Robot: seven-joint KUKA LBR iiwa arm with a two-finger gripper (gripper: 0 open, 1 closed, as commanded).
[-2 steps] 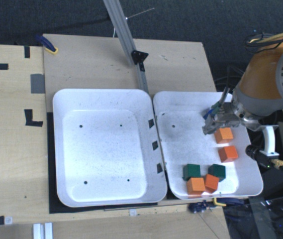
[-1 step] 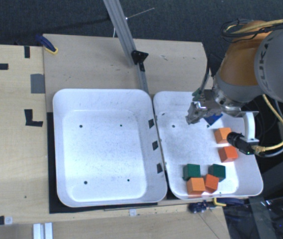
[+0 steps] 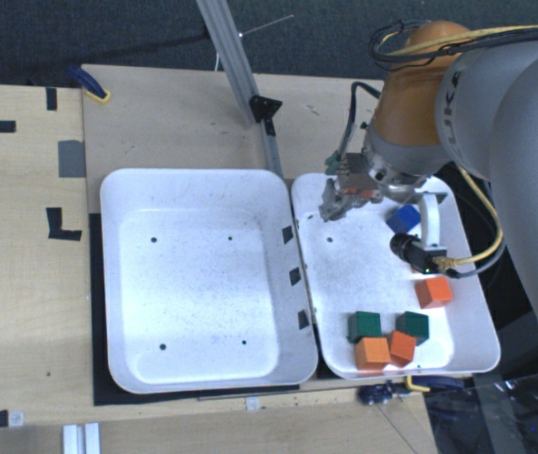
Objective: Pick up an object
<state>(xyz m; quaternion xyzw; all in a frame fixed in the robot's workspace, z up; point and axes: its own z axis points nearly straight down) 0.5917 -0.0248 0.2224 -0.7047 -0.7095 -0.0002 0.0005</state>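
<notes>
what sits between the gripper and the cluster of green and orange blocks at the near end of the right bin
Nothing visible. The gripper hangs over the far end of the right bin, and bare white floor runs from there to the green block and orange block.

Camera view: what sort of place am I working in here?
Most likely a robotics lab bench set up for bin-picking trials. Two shallow white bins, a left bin and a right bin, sit on a taped wooden bench. The right one holds small coloured blocks, with the end effector above it.
</notes>
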